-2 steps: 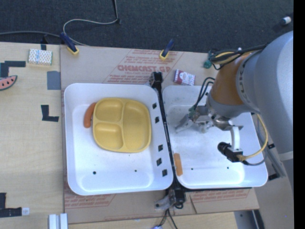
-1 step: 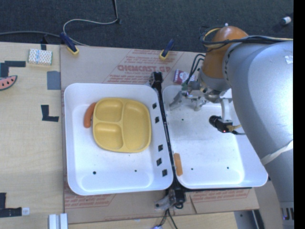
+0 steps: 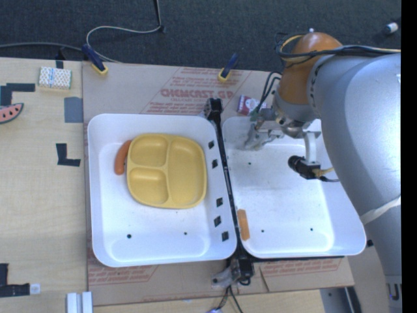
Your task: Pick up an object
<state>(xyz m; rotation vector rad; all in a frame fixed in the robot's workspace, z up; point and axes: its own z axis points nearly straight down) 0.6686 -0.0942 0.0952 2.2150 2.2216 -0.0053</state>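
Two white bins sit side by side on the surface [image 3: 45, 194], seen from the one camera above.

Camera view: the arm [image 3: 355, 103] reaches in over the right bin [image 3: 287, 240], and its pincer [image 3: 257, 137] hangs low at that bin's far corner, close to the divider between the bins. The fingers are small and blurred against the white floor; how far apart they stand cannot be told, and nothing is seen held between them.

Candidate objects, relative to the pincer:
- A small orange piece [image 3: 242, 223], carrot-like, lies well apart from the pincer toward the camera, against the divider-side wall of the right bin.
- A yellow divided plate [image 3: 167, 170] lies across the divider in the left bin [image 3: 111, 240], to the pincer's side and slightly nearer the camera.
- An orange-red sausage-shaped piece [image 3: 120, 158] lies just beyond the plate, touching or tucked under its far edge; which cannot be told.

Judgement of step: the task appears to be at the approach or descent stage, with no object secured. The floor directly under the pincer looks bare, so a closure at this spot would likely catch nothing.

Next move calls for: travel along the divider toward the camera to stand over the small orange piece, alignment of the fingers across its narrow width, and allowance for the bin wall beside it.
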